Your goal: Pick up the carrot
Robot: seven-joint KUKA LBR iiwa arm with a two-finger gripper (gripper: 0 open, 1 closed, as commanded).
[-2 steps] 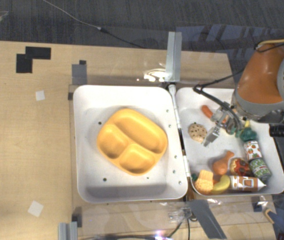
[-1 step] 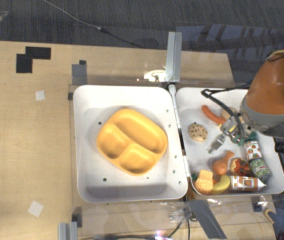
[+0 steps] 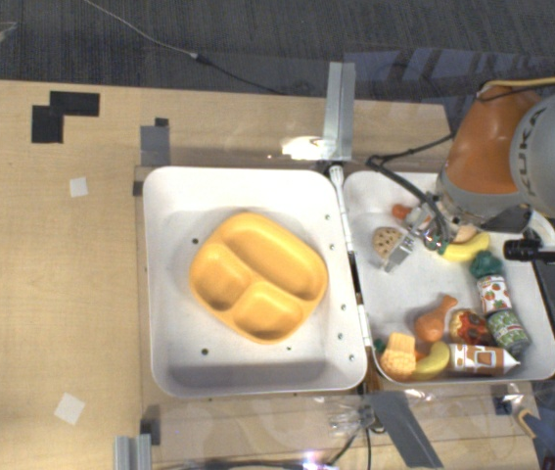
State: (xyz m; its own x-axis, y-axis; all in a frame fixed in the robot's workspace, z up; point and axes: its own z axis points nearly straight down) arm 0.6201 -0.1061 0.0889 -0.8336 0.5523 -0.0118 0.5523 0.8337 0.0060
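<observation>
A small orange carrot [image 3: 400, 211] lies near the back of the right bin [image 3: 394, 292], close to its left wall. Its right end is covered by my gripper [image 3: 416, 233], which hangs low just right of and in front of it. The grey arm with its orange band [image 3: 483, 150] reaches in from the right above the bin's back right corner. I cannot see anything held.
A yellow divided plate [image 3: 257, 274] lies in the left bin [image 3: 174, 360]. The right bin also holds a cookie [image 3: 385, 241], a banana [image 3: 465, 250], a green item [image 3: 486, 263], an orange drumstick [image 3: 436, 318], small cans [image 3: 493, 293] and more toy food along its front wall.
</observation>
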